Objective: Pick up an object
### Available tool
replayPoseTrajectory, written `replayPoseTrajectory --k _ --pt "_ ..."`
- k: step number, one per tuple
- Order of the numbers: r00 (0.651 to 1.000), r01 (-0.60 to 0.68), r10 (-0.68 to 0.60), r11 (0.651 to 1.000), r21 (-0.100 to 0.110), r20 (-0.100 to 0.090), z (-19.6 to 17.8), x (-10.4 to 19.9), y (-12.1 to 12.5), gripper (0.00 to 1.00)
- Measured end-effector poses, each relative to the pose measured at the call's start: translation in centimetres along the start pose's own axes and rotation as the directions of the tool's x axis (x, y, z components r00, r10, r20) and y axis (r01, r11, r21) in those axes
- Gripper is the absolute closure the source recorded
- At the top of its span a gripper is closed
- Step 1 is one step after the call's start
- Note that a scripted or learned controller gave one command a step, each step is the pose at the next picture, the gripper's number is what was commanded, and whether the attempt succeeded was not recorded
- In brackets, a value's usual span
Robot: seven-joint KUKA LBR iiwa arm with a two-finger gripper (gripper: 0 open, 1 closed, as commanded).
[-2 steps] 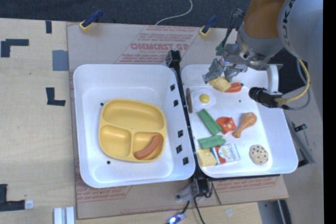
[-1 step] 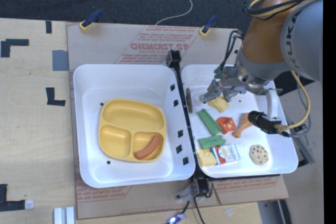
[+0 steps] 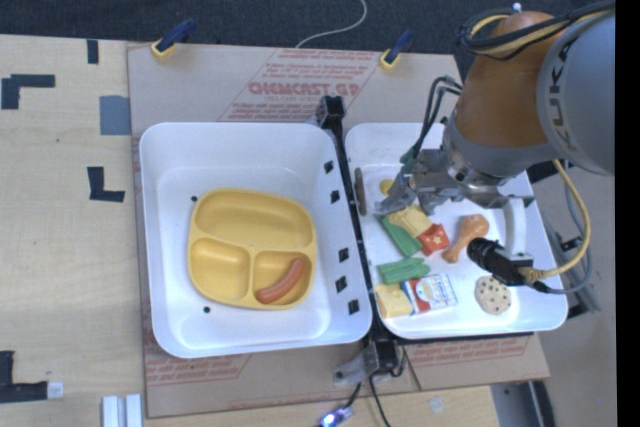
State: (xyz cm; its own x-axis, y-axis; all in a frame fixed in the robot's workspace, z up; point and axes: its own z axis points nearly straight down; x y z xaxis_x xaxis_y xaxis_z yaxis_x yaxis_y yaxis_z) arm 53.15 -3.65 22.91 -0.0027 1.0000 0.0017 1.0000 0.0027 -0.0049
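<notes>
My gripper [image 3: 398, 202] reaches down into the right bin [image 3: 540, 315], low over its left-middle part. Its tips sit by a yellow block [image 3: 410, 219] and a green stick-shaped piece [image 3: 400, 237]; whether they grip anything is hidden. Nearby lie a small red piece [image 3: 434, 239], a chicken drumstick toy [image 3: 465, 236], a green piece [image 3: 403, 270], a yellow cheese-like block [image 3: 391, 300], a red-and-white carton [image 3: 432, 292] and a round cookie [image 3: 491, 294].
The left bin [image 3: 170, 155] holds a yellow divided plate [image 3: 250, 245] with a sausage [image 3: 282, 281] in its lower right compartment. A black divider [image 3: 344, 205] separates the bins. The arm's grey and orange body [image 3: 520, 105] overhangs the right bin's far side.
</notes>
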Motion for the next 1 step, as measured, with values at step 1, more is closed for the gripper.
replayPoseTrajectory --k 1 --pt "1.0 -0.002 0.002 1.0 0.0 0.002 1.58 -0.43 -1.1 1.0"
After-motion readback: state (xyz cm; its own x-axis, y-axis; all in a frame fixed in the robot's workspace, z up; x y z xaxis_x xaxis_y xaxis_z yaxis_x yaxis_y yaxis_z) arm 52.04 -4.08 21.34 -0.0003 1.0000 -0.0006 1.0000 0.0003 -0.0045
